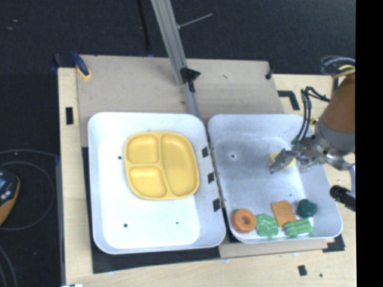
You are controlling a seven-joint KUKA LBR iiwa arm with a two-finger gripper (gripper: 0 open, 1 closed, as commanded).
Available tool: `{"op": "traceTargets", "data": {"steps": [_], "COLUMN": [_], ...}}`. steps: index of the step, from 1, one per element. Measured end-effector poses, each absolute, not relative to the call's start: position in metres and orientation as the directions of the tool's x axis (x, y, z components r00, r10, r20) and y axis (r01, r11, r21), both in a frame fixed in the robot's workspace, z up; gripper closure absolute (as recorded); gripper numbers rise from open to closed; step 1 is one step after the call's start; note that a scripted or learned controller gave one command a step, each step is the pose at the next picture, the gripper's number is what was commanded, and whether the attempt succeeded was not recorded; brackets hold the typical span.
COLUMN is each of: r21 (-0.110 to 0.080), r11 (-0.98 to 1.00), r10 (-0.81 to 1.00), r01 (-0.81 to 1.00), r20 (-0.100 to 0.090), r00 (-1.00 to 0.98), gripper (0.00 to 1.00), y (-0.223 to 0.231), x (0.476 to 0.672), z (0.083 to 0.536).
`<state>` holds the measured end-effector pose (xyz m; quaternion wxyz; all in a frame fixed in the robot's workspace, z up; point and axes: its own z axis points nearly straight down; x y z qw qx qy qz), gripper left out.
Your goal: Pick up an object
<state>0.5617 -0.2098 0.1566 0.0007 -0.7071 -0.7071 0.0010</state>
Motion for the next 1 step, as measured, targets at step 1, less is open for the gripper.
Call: {"op": "traceTargets", "data": {"steps": [1], "r21": [-0.003], "r11": [0.000], "r10": [1.000], "r01": [1.000], "r20": [0.000], "r00": [0.000], "gripper": [0.00], "y": [-0.2103], "x": [0.5610], "z": [0.1038]}}
